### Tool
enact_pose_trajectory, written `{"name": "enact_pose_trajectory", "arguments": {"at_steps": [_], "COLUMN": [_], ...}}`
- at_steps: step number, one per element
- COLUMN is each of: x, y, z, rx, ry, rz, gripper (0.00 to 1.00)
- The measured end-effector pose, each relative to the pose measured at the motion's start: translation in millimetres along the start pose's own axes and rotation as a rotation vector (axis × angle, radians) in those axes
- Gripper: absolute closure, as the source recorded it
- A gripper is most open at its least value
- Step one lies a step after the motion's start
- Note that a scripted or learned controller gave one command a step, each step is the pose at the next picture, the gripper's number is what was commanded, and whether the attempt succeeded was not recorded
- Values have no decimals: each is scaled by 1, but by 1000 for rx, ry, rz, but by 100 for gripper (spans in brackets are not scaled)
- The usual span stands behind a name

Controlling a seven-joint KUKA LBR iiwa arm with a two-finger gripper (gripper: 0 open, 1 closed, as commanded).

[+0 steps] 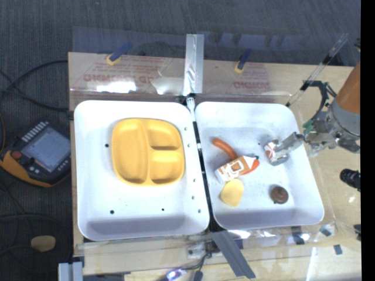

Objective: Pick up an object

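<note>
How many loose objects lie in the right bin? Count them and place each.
4, perhaps 5. Orange sausage upper middle; orange-white carton centre; yellow piece below it; brown round item lower right. A red-white thing sits at the gripper, unclear.

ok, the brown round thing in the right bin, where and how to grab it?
Take the brown round object from straight above, fingers across its middle. It is small and roughly round, so any finger angle should suit. It lies apart from the yellow piece, but near the right bin's front right corner, so probably close the fingers parallel to the right wall.
</note>
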State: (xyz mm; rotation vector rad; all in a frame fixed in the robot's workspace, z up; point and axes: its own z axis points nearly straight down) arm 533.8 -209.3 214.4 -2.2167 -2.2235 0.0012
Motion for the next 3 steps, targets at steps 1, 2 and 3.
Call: {"name": "enact_pose_trajectory", "arguments": {"at_steps": [1, 2, 3], "x": [15, 16, 29], "y": [49, 49, 75], "z": [120, 112, 0], "rx": [-3, -1, -1], "ry": [-4, -2, -5], "rz": [-20, -21, 106], "gripper": [0, 100, 100]}}
